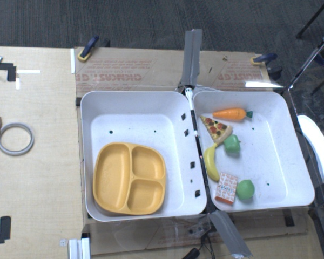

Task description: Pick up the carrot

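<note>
While the carrot (230, 113) lies on its side in the right bin (271, 144), close to that bin's far wall and a little towards its left half, the gripper's state cannot be told from this view, and neither can how the carrot lies relative to it. The carrot is orange, with its thicker end and dark green stub pointing right and its thin tip pointing left. It lies flat on the white floor and touches nothing.

Just in front of the tip sits a toy pizza slice (216, 128), near the carrot but apart from it. A green rounded toy (232, 144) rests against the pizza slice's near right edge. A yellow banana (210, 162) lies along the bin's left wall, in front of the slice. Nearer the front wall, a small printed carton (226, 189) lies flat with a green ball (245, 189) just beside it on the right. The right half of this bin's floor is bare.

The left bin (135, 117) holds a yellow divided plate (130, 178) in its near left part. Both bins sit on a sheet of cardboard (151, 72) held by blue clamps (88, 47) at the far corners. A roll of tape (14, 138) lies on the bench (43, 188), well to the left of the bins.
</note>
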Tool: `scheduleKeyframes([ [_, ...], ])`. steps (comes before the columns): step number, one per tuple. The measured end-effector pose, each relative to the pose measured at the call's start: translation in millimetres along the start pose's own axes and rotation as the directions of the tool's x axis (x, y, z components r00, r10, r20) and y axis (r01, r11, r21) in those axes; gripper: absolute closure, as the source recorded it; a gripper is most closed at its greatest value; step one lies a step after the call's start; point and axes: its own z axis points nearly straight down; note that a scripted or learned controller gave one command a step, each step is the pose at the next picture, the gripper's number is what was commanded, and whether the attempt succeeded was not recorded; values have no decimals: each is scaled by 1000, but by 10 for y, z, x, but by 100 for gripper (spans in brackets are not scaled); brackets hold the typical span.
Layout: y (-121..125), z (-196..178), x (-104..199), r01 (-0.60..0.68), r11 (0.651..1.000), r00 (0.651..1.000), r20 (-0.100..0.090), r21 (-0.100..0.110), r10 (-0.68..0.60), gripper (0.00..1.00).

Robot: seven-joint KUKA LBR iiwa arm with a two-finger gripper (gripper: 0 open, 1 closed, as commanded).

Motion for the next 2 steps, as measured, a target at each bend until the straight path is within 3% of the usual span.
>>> scheduleKeyframes([
  [2, 15, 0, -14, 58, 998, 998, 1, 0, -58, 0],
])
